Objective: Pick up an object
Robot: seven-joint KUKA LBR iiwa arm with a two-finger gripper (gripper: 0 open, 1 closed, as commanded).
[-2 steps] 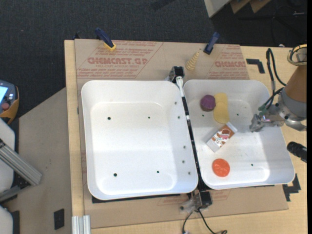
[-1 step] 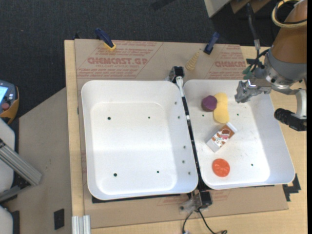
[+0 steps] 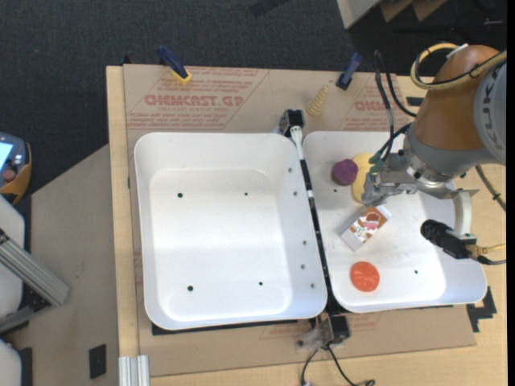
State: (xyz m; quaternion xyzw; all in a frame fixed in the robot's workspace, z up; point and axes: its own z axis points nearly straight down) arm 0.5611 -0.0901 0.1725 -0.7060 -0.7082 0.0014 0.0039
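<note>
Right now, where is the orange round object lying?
The orange round object lies in the right bin, near its front edge, just below the small white packet and well below the purple ball.

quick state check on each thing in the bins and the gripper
purple ball: resting in right bin, near its back
yellow object: beside the ball, partly hidden by the gripper
small box: lying flat, tilted
orange disc: lying flat
left bin: level

White bins, purple ball, orange disc, red/white packet
</note>
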